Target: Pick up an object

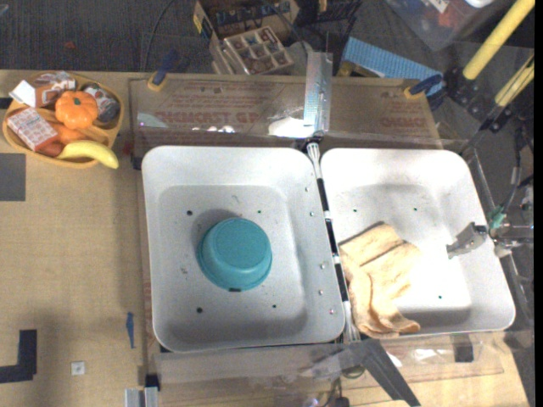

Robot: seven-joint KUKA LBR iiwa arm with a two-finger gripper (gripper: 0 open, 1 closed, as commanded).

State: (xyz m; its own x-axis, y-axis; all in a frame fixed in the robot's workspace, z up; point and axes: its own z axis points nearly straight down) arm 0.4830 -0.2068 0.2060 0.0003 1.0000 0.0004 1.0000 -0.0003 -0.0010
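We see the end effector low over the right bin; whether it is open we cannot tell. The cloth lies just left of it; we judge a centred descent onto its folds best.

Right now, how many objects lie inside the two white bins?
2: a teal bowl in the left bin, a tan cloth in the right bin. The cloth may hide something.
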